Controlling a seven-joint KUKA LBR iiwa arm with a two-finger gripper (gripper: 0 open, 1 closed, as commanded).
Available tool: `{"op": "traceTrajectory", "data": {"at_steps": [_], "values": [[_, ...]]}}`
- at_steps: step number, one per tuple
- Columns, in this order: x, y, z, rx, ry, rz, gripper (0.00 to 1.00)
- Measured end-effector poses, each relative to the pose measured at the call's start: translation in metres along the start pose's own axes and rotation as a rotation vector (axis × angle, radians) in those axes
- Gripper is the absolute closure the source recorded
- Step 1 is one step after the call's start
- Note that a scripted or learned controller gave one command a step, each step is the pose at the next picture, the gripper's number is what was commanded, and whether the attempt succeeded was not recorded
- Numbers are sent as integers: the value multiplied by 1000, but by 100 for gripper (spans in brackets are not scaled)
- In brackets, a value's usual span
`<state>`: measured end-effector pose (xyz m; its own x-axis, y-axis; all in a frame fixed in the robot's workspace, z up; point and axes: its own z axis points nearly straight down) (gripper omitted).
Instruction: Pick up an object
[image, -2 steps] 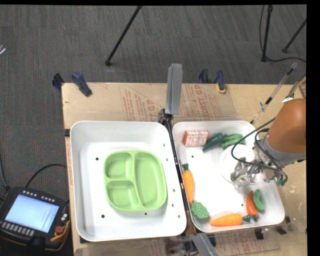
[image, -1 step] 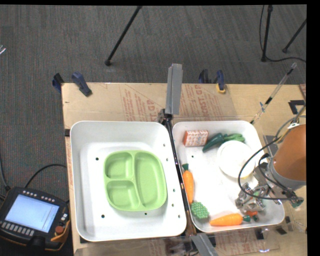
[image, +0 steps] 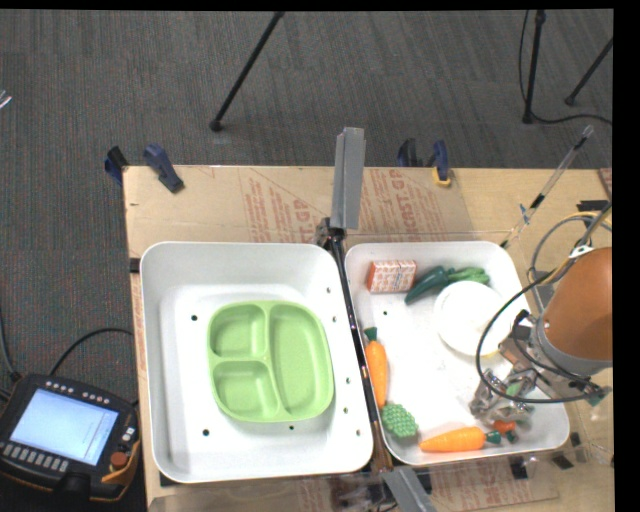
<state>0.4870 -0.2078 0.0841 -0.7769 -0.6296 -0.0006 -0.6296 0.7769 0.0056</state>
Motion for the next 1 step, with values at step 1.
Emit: {"op": "traceTrajectory", "data": {"at_steps": [1], "values": [[-1,0,0,2,-1,-222,100]]}}
